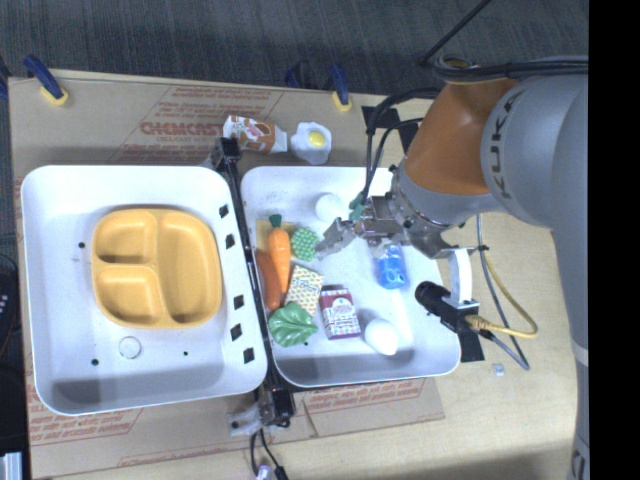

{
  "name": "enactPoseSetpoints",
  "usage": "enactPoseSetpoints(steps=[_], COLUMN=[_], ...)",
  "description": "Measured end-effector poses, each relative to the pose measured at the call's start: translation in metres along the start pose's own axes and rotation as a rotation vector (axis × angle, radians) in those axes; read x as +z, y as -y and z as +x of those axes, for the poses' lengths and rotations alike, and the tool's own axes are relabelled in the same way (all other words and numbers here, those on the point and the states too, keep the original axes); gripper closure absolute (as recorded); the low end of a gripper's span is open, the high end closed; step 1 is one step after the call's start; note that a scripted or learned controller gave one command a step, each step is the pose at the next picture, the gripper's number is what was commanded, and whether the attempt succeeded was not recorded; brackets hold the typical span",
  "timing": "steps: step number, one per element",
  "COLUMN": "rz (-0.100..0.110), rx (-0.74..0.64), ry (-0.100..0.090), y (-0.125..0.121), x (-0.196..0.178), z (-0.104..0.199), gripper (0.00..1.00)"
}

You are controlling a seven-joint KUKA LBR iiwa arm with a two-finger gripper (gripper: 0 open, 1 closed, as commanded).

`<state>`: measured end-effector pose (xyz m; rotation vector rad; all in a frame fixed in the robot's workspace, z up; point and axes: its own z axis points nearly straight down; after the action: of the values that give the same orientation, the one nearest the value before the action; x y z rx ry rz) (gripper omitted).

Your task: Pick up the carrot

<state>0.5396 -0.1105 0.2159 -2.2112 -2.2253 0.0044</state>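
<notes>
Carrot (277, 256) lying along the left wall of the right bin (428, 360).
An orange, tapered body with a green top is seen, pointing toward the bin's far edge; the gripper (340, 233) is held spread and unladen just beside it.

The orange carrot (277, 262) lies hard against the right white bin's left wall (252, 258), closing its nine o'clock side. At three o'clock a green-patterned packet (304, 241) touches it; at five o'clock sit a patterned square packet (303, 287) and a green leafy piece (291, 324). The end effector (335, 236) hangs at two o'clock, near. From above the carrot lies uncovered
</notes>
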Motion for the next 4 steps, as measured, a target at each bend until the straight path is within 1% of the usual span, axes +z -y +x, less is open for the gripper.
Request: enactPoseSetpoints(steps=[1, 2, 3, 4], rz=[0.001, -0.001, -0.002, -0.001], rx=[-0.038, 0.03, -0.057, 0.387], ry=[0.001, 0.002, 0.002, 0.0], y=[-0.019, -0.048, -0.036, -0.061], x=[0.025, 0.125, 0.124, 0.024], z=[0.058, -0.046, 0.018, 0.049], gripper=[0.0, 0.0, 0.0, 0.0])
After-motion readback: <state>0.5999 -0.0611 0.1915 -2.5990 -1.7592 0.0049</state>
